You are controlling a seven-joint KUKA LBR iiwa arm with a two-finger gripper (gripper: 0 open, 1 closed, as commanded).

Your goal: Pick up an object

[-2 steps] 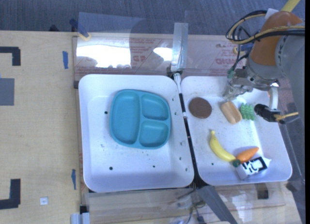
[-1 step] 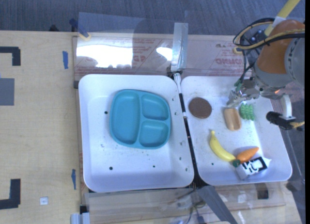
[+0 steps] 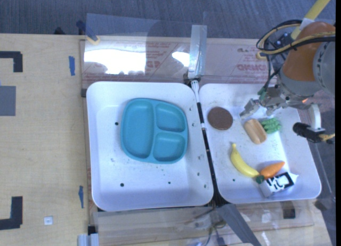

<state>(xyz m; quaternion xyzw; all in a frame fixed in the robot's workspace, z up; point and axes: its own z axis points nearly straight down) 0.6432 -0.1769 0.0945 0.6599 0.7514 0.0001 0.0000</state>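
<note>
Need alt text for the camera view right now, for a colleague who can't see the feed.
The arm's gripper hangs over the right bin, just above a bread roll and a green toy, holding nothing visible. That bin also holds a brown disc, banana, carrot and tagged block. The left bin holds a blue divided tray.

One fixed camera looks down at a slant on two shallow white plastic bins (image 3: 101, 186), arm entering from the right.
</note>
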